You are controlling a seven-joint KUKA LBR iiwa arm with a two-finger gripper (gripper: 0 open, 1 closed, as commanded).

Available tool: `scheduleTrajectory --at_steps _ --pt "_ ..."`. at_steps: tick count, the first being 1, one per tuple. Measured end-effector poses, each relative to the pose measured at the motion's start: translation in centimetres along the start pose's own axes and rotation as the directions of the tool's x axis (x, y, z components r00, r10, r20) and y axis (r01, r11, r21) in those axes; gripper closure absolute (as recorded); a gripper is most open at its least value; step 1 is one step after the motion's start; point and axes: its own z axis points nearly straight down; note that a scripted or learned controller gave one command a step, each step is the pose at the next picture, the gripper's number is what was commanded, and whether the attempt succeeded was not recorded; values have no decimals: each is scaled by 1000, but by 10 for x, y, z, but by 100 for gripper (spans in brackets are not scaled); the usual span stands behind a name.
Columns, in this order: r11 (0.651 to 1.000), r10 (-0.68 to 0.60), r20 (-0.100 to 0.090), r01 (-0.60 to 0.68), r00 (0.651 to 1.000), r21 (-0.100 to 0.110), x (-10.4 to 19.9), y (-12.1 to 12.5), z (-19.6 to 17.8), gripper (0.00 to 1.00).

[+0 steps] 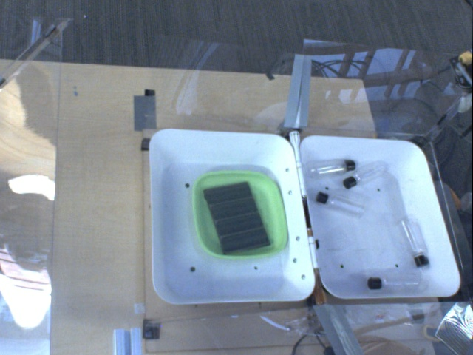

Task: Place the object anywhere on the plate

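A dark ribbed block lies on the green plate; no writing legible.

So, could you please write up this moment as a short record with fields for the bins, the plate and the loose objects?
left bin: holds a green plate
on the plate: a dark ribbed block, lying tilted
right bin: five clear vials with black caps, scattered
example vial: lying near the right wall, cap toward the camera
bench: pale wood
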Motion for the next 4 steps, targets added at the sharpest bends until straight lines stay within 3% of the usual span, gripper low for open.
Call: scheduleTrajectory --at_steps 1,2,3,4 --pt "1000 -9 -4 9 1000 -3 38 7 -21 0" --pt "1000 3 -2 -3 1000 -1 -19 -4 -21 0" --pt "995 -99 -4 99 995 -4 41 8 -21 0" --pt "1000 1 -2 -1 1000 -2 -10 -2 -21 0"
